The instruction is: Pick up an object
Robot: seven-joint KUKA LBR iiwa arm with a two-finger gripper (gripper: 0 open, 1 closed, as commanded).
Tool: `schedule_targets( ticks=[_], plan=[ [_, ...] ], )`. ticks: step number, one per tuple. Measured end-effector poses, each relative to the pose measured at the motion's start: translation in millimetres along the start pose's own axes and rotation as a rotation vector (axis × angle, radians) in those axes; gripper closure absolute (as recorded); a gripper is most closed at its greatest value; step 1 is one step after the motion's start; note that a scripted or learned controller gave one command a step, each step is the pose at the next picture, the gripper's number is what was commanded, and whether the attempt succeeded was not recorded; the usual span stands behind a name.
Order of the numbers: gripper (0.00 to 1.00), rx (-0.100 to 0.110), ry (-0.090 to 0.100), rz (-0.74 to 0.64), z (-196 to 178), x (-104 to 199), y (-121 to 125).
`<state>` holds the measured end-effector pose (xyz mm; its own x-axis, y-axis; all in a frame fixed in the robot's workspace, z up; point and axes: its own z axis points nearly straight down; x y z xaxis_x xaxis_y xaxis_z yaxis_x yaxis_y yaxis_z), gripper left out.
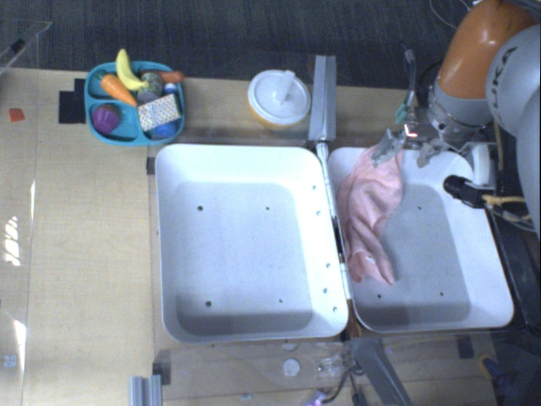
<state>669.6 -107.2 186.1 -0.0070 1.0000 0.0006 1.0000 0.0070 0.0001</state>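
Arm: grey with orange band, upper right of frame.
Hand: at upper edge of right bin, fingers closed on top of pink cloth.
Pink cloth: draped from hand down left side of right bin, lower end resting on bin floor.
Left bin: white, centre of frame.
Blue tray: upper left on worktop, with toy food.
White lidded bowl: top centre.
Writing: none legible.

A robotics lab: a grey and orange arm reaches over two white bins on a wooden bench (a toy-food tray nearby).
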Motion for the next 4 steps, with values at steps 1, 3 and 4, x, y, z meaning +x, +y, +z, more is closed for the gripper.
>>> schedule_targets(
  ticks=[1,3,4],
  plan=[
    [0.00,-0.007,-0.001,-0.081,90.7,-10.9,1.8],
    [0.00,-0.006,-0.001,0.022,94.3,-63.8,-58.8],
    [0.00,-0.012,-0.004,-0.308,97.1,-33.9,-15.2]
  ],
)
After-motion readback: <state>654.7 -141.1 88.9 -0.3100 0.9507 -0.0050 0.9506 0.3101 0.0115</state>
